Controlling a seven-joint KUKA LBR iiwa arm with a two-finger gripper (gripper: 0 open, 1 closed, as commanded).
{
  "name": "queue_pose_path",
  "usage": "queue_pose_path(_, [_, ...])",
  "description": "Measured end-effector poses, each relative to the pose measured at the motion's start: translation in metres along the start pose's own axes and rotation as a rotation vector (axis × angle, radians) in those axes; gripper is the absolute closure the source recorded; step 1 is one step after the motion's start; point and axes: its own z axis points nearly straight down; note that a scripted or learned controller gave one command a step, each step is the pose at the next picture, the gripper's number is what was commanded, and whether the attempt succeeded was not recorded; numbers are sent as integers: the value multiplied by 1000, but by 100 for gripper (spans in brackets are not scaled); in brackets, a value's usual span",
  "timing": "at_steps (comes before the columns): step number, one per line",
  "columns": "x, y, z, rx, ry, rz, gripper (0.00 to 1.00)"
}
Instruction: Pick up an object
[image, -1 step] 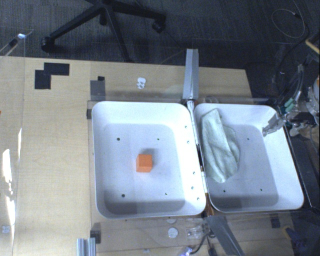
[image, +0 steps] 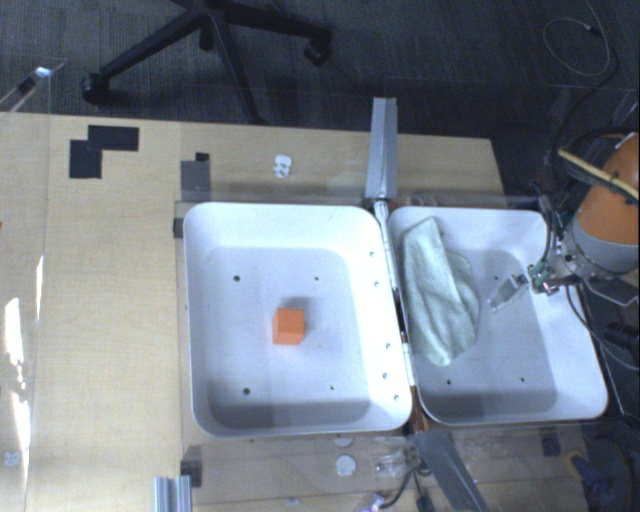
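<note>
The gripper hangs over the right bin just right of the crumpled white cloth, probably lining up a grasp on it, gripper state I cannot tell, while the orange cube sits mid-frame in the left bin.

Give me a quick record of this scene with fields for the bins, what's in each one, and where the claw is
left bin: holds one orange cube, near its middle, lying apart from the walls
right bin: holds a crumpled pale cloth along its left side
arm: reaches in from the right edge, above the right bin
claw: over the right bin, just right of the cloth, nothing seen between its fingers
task status: no object picked up yet
</note>
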Motion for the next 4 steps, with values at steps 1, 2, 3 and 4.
queue_pose_path(1, [-1, 2, -12, -6, -3, 1, 100])
queue_pose_path(2, [6, 52, -98, -4, -3, -256, 100])
queue_pose_path(3, [-24, 96, -87, -5, -6, -602, 100])
queue_pose_path(4, [-43, 86, -84, -5, -8, -815, 100])
